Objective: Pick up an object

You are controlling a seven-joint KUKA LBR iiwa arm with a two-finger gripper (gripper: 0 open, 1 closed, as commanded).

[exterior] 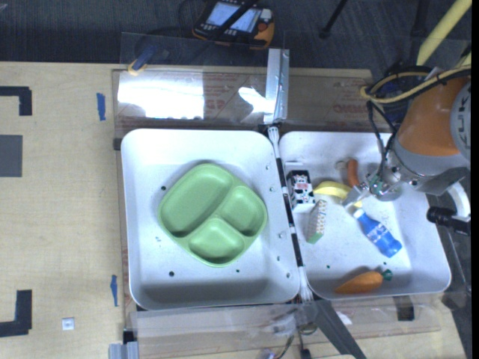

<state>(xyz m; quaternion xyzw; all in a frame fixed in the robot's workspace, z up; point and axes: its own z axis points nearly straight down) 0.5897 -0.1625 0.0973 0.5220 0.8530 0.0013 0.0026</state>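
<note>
Camera view: right bin [419, 279] holds a blue bottle [378, 234], a carrot [361, 281], a banana [331, 191], a small orange piece [351, 172], a corn cob [316, 221] and a small printed box [300, 188]; left bin [142, 163] holds a green divided plate [213, 212]. Gripper [372, 191] sits low between banana and bottle; whether it is apart or together cannot be told. Every object rests on the bin floor, so judged not yet picked.

Bench [60, 200]: pale wood-grain top, with black square markings and small blue tape strips on its left part.
Left bin [142, 163]: shallow, white, sits directly on the bench.
Right bin [426, 268]: shallow, white, sits directly on the bench, edge to edge with the left bin.
</note>
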